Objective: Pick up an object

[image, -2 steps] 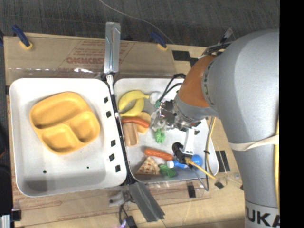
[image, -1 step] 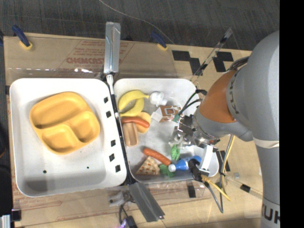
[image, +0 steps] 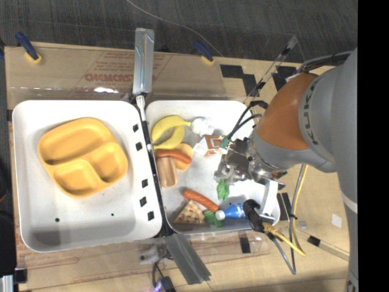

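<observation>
You have the pincer [image: 226, 176] low over the right bin [image: 200, 109], near that bin's right wall, arm coming in from the right. A green piece [image: 223, 190] sits directly under its tip; whether the pincer is open, closed or gripping it, you cannot tell from this angle. Just below the pincer lies a blue-and-white bottle [image: 234, 212], with a carrot [image: 199, 199] and pizza slice [image: 189, 213] down-left. Left of the pincer: hot dog [image: 172, 157], brown cylinder [image: 167, 171], banana [image: 168, 129] further up-left. Well left, in the other bin [image: 30, 224], a yellow tray [image: 82, 155]. Both bins rest on the counter [image: 322, 224].
</observation>
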Available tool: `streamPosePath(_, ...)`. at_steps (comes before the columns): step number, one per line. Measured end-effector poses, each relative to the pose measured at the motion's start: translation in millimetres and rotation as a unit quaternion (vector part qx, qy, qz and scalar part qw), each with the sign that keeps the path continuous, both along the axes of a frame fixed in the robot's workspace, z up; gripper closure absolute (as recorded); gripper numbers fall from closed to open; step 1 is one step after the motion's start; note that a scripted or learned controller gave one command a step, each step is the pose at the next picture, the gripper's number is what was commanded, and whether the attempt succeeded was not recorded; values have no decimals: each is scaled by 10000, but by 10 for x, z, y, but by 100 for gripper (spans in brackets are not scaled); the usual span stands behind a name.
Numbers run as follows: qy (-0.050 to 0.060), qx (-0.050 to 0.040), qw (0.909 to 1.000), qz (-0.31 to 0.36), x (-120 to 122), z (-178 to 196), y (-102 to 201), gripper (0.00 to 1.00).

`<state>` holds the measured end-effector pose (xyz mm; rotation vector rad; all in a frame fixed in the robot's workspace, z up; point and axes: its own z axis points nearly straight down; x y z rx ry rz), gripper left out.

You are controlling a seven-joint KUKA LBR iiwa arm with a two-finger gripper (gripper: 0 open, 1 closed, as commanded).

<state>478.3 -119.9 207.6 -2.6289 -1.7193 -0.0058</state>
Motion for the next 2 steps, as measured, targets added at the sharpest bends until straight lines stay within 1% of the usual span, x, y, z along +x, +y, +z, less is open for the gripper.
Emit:
streamPosePath(1,45,5,9999,132,-18,-14,319,100)
streamPosePath(2,31,-7,9974,719,405,318,205,100)
